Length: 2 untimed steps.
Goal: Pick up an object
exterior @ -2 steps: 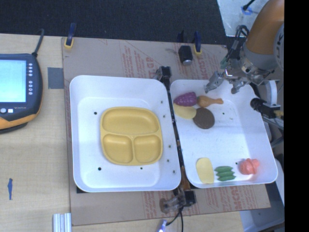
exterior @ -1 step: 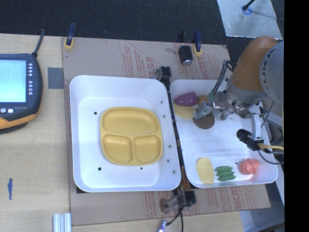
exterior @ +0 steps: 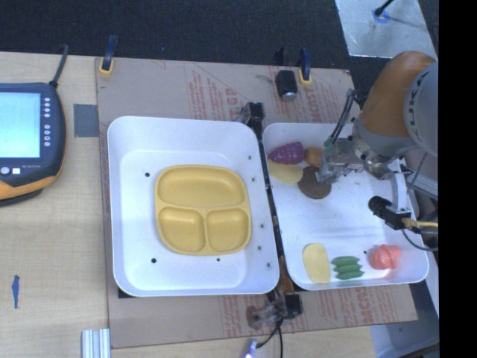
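Yellow divided tray (exterior: 203, 207) in white left bin (exterior: 130, 200); purple grapes (exterior: 287, 154), green pod (exterior: 346, 267), pink-orange lump (exterior: 384, 256)

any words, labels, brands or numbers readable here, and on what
Nothing here can be read with certainty.
Cardboard sheet under the bins: faint reddish printing, repeated, too washed out and blurred to read.
Handheld controller at the left edge: small marks under its screen, too small to read; the screen itself is glared white.
Yellow divided tray, the two white bins and the toy foods: no text seen.
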{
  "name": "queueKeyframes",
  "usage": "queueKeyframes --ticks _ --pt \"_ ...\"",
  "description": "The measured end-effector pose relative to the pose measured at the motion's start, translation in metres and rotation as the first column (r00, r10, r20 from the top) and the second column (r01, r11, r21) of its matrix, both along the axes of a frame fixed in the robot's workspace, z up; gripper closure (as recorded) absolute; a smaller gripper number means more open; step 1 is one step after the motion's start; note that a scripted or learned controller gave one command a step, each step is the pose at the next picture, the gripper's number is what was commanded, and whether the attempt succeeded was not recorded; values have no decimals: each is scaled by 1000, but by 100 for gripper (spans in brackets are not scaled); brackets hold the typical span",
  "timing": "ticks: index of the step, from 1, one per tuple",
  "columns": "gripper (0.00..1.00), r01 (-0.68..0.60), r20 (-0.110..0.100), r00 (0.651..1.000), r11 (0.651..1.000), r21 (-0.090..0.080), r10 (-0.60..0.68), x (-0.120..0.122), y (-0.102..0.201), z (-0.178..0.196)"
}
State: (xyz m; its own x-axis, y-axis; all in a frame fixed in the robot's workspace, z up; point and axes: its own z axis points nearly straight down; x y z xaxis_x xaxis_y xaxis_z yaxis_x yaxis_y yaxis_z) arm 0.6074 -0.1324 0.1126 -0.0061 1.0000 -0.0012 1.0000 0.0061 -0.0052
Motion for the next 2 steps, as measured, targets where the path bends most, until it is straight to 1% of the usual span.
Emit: queueKeyframes --ticks 1,2 --pt "100 0 3 1000 1000 1 0 -25 75 80" --pt "0 1 1 1000 1000 1 -1 -26 74 79"
